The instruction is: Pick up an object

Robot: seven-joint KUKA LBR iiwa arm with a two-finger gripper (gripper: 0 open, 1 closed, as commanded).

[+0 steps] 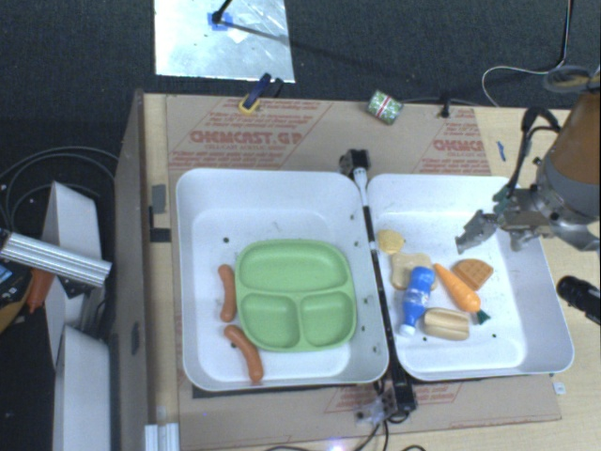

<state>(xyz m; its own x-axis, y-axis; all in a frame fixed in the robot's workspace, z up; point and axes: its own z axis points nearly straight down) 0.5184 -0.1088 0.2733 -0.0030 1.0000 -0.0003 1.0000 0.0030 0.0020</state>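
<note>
Hand [481, 231] hangs over the right bin [535, 346], upper middle, above bare white floor and just up-right of the food pile. Nothing is between its fingers; whether they are spread or pressed together, cannot tell at this angle.

Step in hand, as I judge it: pick a target and come down on it. Nearest candidates are the carrot [457, 287] and the waffle piece [474, 272], touching each other just below the hand. The carrot looks the better bet: long, narrow, lying on a diagonal, so turn the wrist to close across its short width near the middle, not along it. Drop straight, since a slanted approach would likely shove the waffle. The risk is a pinch catching both pieces, or the carrot rolling out.

Other items in the same bin: blue bottle [416, 299] with a white cap end, lying down, pressed against a pale bread slice [406, 269]; a hot dog bun [446, 323] just below the carrot; a small yellowish chip [391, 242] near the divider. These are crowded, so harder.

The carrot is bright orange, smooth, tapered, with a small green stub at its lower right end.

Left bin [202, 214] holds a green divided plate [297, 294] and two sausages [226, 292] beside it, well apart from the hand.
</note>
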